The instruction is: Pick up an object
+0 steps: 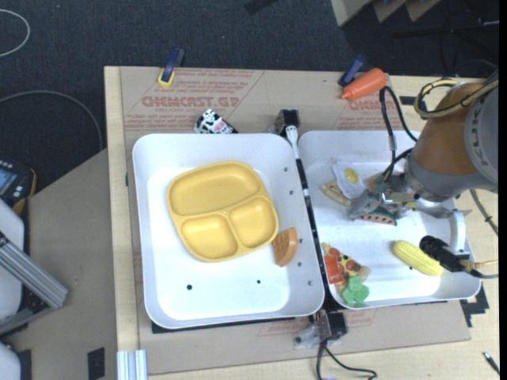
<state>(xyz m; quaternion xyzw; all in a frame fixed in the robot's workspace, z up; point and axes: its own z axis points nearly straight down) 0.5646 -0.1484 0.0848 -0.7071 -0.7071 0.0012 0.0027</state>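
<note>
Arm [467,145]: bulky rounded grey shell, broad orange band above wrist. Black cable [390,125] loops along band's side. Gripper [379,200]: dull grey metal, small and angular against thick wrist.

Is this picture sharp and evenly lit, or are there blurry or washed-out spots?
Camera view: light is fairly even, the yellow plate and corn cob read crisply; the white bins look bright but not blown out, with soft shadows under the arm; the claw area is cluttered and hard to make out.
</note>
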